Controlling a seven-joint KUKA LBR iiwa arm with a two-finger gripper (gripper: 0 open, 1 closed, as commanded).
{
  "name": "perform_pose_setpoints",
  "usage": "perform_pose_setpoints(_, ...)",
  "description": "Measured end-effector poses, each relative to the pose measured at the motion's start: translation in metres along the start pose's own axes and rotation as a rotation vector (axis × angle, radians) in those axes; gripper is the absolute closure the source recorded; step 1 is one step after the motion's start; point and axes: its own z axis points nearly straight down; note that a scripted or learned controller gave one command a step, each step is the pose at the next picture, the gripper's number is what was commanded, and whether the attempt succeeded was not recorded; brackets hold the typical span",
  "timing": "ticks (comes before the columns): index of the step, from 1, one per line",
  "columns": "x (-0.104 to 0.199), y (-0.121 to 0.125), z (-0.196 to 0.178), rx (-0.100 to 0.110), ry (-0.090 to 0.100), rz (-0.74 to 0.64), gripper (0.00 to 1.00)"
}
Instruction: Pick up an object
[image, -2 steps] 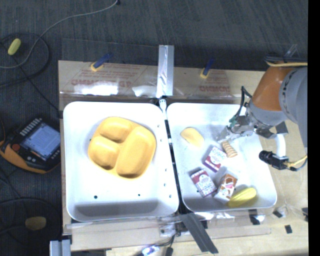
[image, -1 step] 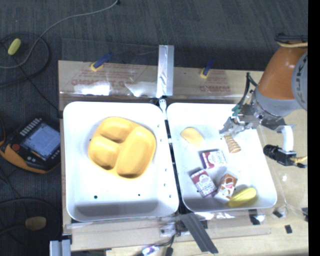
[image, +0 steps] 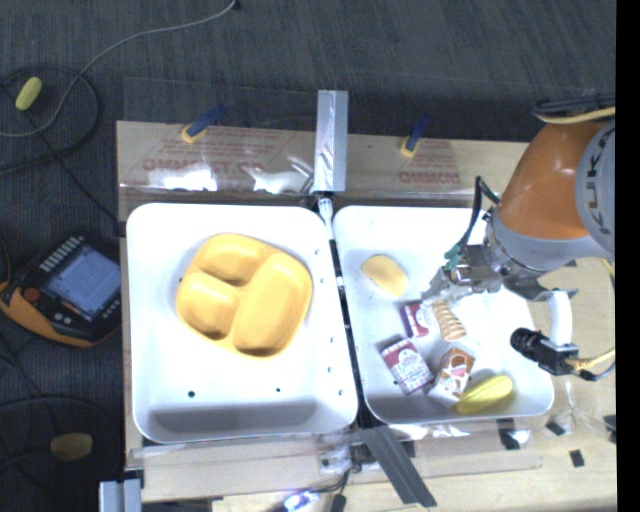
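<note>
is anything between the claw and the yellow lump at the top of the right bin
Nothing visible does. The claw hangs over the right bin, and bare white floor lies between it and the yellow lump to its left. The small packets lie nearer the camera, off that line.

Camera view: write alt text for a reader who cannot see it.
A grey and orange robot arm reaches from the right over the right bin, gripper above small packets, a yellow roll and a banana. The left bin holds a large yellow lump.

yellow bread (image: 243, 292), white bins (image: 150, 400), orange arm band (image: 545, 190)
</note>
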Motion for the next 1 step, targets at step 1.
perform_pose_setpoints(1, 0.0559, 0.0357, -0.004, -0.001, 0.002, -0.028, 1.0)
